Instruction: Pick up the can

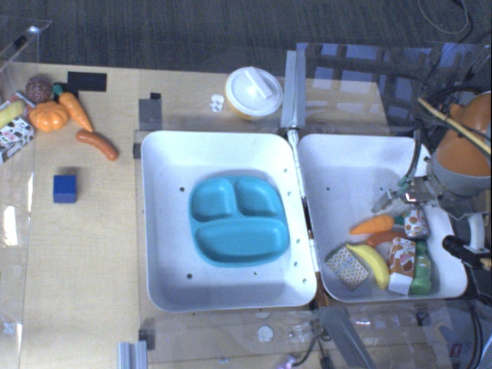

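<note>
The can stands at the right bin's right side, crowded by a carrot and carton, so I'd drop my gripper, its opening hard to judge, straight over it.

The divided tray was turquoise in a white bin. The toy carrot was orange, the banana yellow, the bottle green, the cube blue, and the can red-and-white patterned.
</note>
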